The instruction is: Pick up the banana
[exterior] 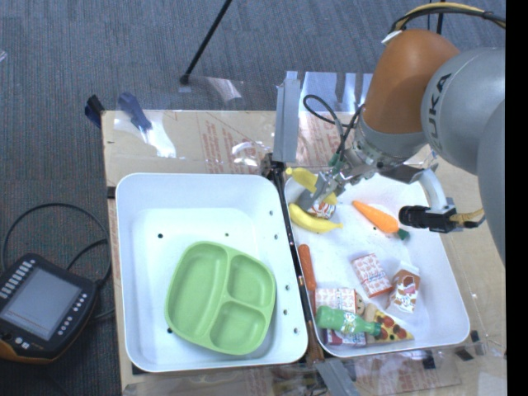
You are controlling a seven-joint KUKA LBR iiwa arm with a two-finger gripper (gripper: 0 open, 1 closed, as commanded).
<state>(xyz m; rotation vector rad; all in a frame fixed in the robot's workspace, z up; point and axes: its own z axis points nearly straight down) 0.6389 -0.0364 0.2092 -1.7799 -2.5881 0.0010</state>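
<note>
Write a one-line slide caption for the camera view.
KUKA arm's gripper poised low over the banana in the right bin, among toy foods; green divided plate in the left bin.

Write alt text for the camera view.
A grey and orange robot arm lowers its gripper over a banana in the right white bin, among a carrot, green bottle and small cartons. The left white bin holds a green divided plate.

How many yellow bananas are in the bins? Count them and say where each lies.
2. One banana lies in the right bin near its left wall, just below the gripper. A second yellow banana sits at the bin's upper left corner, partly hidden by the gripper.
</note>
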